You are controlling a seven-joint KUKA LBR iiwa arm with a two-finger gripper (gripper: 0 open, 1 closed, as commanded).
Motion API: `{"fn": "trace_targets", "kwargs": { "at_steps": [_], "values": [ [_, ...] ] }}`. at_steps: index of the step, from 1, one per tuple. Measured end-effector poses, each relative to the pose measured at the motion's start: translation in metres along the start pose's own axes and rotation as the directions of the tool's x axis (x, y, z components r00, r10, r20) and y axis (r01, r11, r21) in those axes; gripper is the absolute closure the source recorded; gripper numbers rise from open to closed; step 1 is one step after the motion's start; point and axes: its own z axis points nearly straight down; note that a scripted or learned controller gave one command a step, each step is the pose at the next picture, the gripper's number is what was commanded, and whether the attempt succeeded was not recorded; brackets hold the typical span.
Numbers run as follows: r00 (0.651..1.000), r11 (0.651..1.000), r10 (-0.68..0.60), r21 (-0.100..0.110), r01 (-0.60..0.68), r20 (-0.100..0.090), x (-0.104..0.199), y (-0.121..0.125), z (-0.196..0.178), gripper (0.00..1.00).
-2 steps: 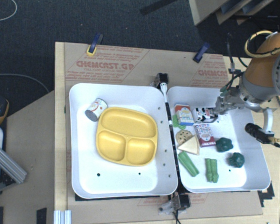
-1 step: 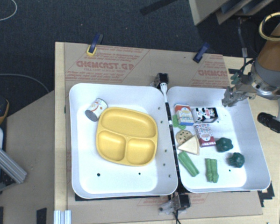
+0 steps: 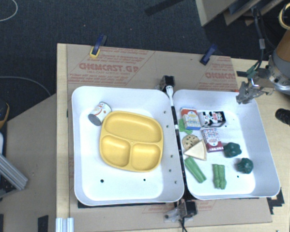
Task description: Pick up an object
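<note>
End effector (image 3: 244,96) is up at the far right corner of the right bin (image 3: 264,143), hovering over the rim, nothing between the fingers. Can't tell from here whether they're spread or closed, too small and cluttered at that spot.

Task status: not started as far as I can see. No object lifted, everything is lying in the bins.

Candidates, right bin: two small cartons (image 3: 190,118) and (image 3: 213,117) side by side near the far wall, a red-and-white packet (image 3: 212,139) just below them, a cookie (image 3: 189,140) touching a wedge of cheese or sandwich (image 3: 197,151), two green pods (image 3: 195,169) and (image 3: 219,175) near the front, two dark green broccoli-like lumps (image 3: 232,149) and (image 3: 244,165) toward the right side. Left bin (image 3: 80,148) holds a yellow divided tray (image 3: 132,140) and a small can (image 3: 99,112) tipped on its side, touching the tray's far left corner.

Left to do: basically all of it. Arm needs to move in over the bin, come down on one item, close, lift. My guess is the broccoli lumps are nearest and sit apart from the rest, so they're the cleanest grab. The carton cluster is tight, so there's a risk of nudging neighbours.
</note>
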Motion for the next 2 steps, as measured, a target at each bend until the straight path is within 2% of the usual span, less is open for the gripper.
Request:
{"fn": "trace_targets", "kwargs": {
  "at_steps": [1, 2],
  "values": [
    [1.0, 1.0, -0.002, 0.01, 0.002, -0.005, 0.038, -0.026, -0.004, 1.0],
    [1.0, 1.0, -0.003, 0.01, 0.003, -0.005, 0.082, -0.042, -0.01, 1.0]
  ]
}}
